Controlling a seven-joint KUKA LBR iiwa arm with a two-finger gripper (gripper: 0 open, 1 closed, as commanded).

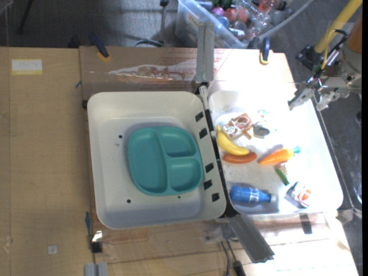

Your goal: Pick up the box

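The pincer (315, 94) hung above the far right rim of the right bin (328, 171), holding nothing; whether its jaws were wide or narrow I cannot tell, as the view there was blurred. The step in hand looked like the approach, with no grasp begun. The box (238, 126), a small printed carton as best it could be made out, lay in the far left part of that bin, touching the banana (230, 144). The next move would call for travel leftward and a descent over the box. A sausage (240, 157), carrot (275, 156), blue bottle (249, 196) and small packet (299, 195) lay nearer the camera. The left bin (103, 154) held a teal tray (164, 160).
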